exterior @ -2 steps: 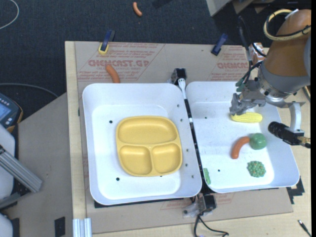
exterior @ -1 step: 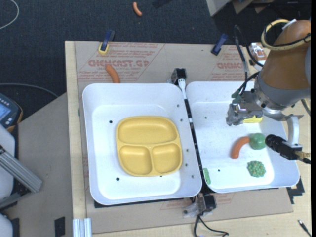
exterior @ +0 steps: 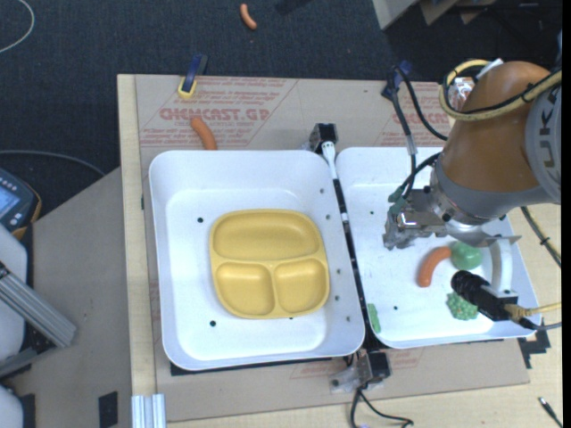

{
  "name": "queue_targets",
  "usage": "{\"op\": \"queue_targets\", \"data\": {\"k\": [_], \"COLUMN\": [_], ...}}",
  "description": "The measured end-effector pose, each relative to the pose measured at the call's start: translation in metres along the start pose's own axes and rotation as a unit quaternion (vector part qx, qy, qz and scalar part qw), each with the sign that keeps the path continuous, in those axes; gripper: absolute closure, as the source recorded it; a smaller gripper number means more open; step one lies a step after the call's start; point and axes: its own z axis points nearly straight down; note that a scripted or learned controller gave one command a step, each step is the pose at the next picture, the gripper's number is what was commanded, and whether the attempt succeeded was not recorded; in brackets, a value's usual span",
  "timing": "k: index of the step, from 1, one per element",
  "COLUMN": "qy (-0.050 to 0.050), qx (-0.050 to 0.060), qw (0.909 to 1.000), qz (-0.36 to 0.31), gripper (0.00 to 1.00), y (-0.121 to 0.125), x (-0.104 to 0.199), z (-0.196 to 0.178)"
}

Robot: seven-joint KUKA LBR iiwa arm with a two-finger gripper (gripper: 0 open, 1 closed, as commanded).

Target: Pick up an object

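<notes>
We count two shallow white bins, smooth with rounded corners, on a cardboard-topped surface [exterior: 268, 105] with red print. The left bin [exterior: 169, 239] holds one yellow tray [exterior: 268, 263], glossy plastic, a rounded rectangle moulded into three compartments (one long, two small).

Up and to the left of the yellow tray, one orange sausage shape [exterior: 204, 133] lies on the surface outside the bins. A second orange piece [exterior: 248, 16] lies far above the tray on the dark floor.

To the right of the tray is the right bin [exterior: 375, 194]. At its rim nearest the tray sits a small green scrap [exterior: 373, 317]. Farther right of the tray hangs the metal gripper [exterior: 401, 233]. Whether its jaws are apart or together we cannot tell, and we see nothing between them.

Just beyond the gripper, still farther right of the tray, a third orange sausage [exterior: 434, 264], smooth and slightly curved, lies on the bin floor. A pale green rounded piece [exterior: 466, 257] is just beside it. A dark green knobbly piece [exterior: 460, 307] lies a little lower. That makes three orange pieces and three green ones in all.
</notes>
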Motion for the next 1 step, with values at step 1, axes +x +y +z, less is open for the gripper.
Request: {"op": "queue_targets", "data": {"k": [1], "qy": [-0.002], "qx": [-0.004], "qw": [1.0], "qz": [0.002], "gripper": [1.0], "y": [0.007], "x": [-0.0113], "z": [-0.0101]}}
